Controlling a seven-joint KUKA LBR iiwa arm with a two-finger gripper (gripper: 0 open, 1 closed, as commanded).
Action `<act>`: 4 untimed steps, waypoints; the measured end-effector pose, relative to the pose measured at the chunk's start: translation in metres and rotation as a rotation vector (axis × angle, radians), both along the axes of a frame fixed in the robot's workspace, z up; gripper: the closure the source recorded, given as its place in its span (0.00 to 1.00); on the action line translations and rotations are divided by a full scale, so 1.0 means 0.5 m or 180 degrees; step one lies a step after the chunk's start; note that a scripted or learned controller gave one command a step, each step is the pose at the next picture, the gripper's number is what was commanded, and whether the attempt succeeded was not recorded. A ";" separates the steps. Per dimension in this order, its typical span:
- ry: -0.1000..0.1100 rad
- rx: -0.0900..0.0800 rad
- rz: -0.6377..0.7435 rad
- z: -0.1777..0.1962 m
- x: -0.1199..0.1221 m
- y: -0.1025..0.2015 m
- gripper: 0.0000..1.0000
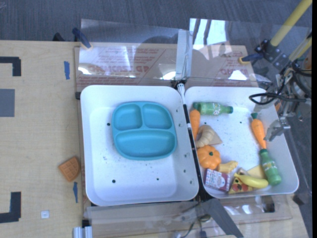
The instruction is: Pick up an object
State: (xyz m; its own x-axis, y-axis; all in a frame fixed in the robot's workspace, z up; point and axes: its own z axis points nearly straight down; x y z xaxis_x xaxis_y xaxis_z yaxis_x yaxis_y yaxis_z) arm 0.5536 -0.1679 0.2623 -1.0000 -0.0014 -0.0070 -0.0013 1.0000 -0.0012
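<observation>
The claw [275, 129] sits at the right rim of the right bin [237, 95], low beside a tangle of cables; whether it is released or clenched cannot be told at this size, and nothing shows between its tips. Just to its left lies a carrot [257, 132], and below that a green bottle [270, 167] along the bin's right wall. Crowded at the bin's lower edge are a banana [252, 181], a small red carton [217, 179] and a pumpkin [209, 156], with a pale cone-shaped piece [208, 134] above it. A second carrot [194, 123] rests against the divider, and another green bottle [213, 108] lies on its side near the top. The left bin [99, 148] holds a blue sectioned plate [144, 130]. On the table [34, 123], well apart to the left, lies a brown waffle-like square [70, 168].
</observation>
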 end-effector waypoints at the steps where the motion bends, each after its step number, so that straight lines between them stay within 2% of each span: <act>1: 0.0056 0.0016 -0.0171 -0.260 0.025 -0.082 0.00; 2: -0.0006 0.0002 -0.0420 -0.347 0.054 -0.109 0.00; 3: -0.0052 -0.0011 -0.0410 -0.318 0.063 -0.107 1.00; 4: -0.0047 -0.0009 -0.0408 -0.320 0.063 -0.106 0.00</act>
